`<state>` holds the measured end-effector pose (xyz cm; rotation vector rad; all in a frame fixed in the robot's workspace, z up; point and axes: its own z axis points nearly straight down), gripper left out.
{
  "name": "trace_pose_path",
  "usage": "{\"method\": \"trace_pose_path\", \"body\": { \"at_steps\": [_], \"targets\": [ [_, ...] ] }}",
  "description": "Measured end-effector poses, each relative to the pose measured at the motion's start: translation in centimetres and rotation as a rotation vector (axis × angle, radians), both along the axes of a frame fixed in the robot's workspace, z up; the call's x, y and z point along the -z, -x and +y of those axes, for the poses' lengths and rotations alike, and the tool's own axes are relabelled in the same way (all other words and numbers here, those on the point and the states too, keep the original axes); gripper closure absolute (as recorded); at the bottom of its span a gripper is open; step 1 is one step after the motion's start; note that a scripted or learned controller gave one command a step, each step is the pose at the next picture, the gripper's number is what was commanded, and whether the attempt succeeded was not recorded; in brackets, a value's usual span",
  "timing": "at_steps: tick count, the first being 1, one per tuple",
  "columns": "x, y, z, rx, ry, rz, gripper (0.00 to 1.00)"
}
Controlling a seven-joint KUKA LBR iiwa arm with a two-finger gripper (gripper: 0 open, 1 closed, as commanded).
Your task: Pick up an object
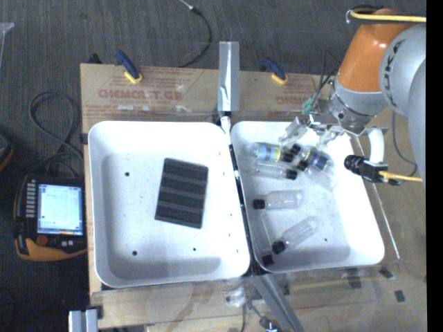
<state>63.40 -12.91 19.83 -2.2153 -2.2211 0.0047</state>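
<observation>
My gripper [309,135] hangs over the far end of the right bin [360,213], its fingers spread open with nothing between them. Right below it lies a cluster of clear bottles with black caps: one with a yellowish label [266,152] and another with a dark end [316,161]. Two more clear bottles lie nearer the front, one mid-bin [282,200] and one slanted [296,232]. A black ridged rectangular block [182,191] lies flat in the left bin [111,241].
A metal divider post [228,81] stands at the back between the bins. A teach pendant [52,213] lies on the floor to the left. Cables and a black connector [360,164] hang by the right bin's far right rim.
</observation>
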Motion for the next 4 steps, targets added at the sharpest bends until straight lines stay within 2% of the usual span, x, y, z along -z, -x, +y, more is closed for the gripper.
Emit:
{"method": "trace_pose_path", "body": {
  "at_steps": [1,2,3,4],
  "targets": [
    [10.6,-1.5,1.7,-0.003,0.003,0.0,0.0],
    [10.0,-1.4,1.7,-0.004,0.003,0.005,1.0],
    [10.0,-1.4,1.7,-0.004,0.003,0.005,0.0],
    [9.3,-1.4,1.8,-0.004,0.002,0.009,1.0]
  ]
}}
